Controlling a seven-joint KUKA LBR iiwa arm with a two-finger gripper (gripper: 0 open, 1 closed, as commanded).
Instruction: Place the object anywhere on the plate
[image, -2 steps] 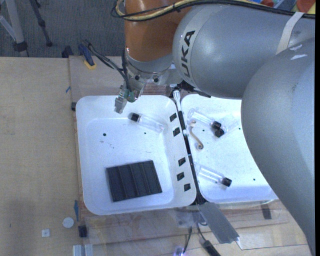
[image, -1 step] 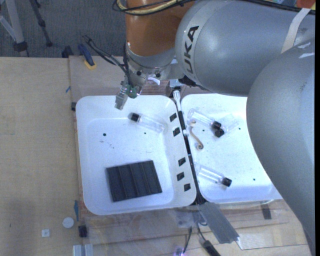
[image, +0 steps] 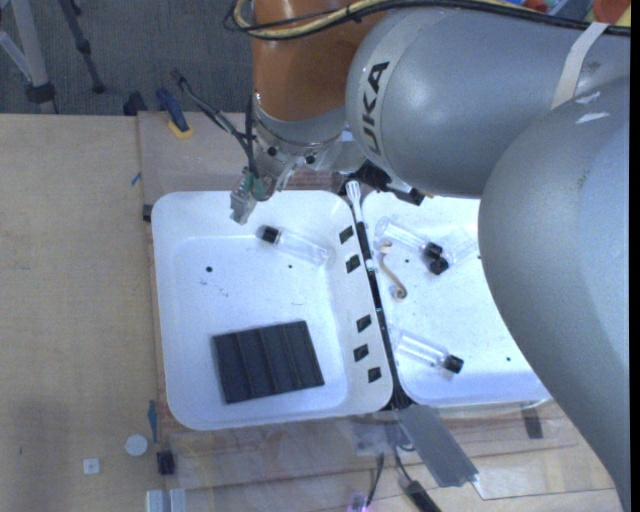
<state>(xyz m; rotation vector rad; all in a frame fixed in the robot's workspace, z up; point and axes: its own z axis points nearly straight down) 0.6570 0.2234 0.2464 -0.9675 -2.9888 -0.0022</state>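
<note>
A large grey robot arm (image: 480, 110) with an orange band (image: 295, 60) above its wrist is reaching in from the right and is covering much of the upper and right parts of the scene. Its gripper (image: 245, 200) is hanging over the far left corner of the left bin (image: 180, 300), close to the bin's rim. The tip is small and blurred, so whether it is spread or clenched cannot be told, and nothing is visibly sitting between its tips.

Two shallow white bins are sitting side by side on a wooden bench (image: 70, 300). In the left bin, a dark ribbed rectangular plate (image: 268, 361) is lying flat near the front, turned slightly askew. A small clear tube with a black cap (image: 290, 242) is lying on its side near the back of the same bin, just beside the gripper and well apart from the plate.

The right bin (image: 480, 385) is holding two similar clear tubes with black caps, one near the back (image: 415, 245) and one near the front (image: 428, 354), and what seems to be a small curved tan piece (image: 393, 280) between them. A row of black tabs (image: 360, 295) is running along the divide where the bins are meeting.
</note>
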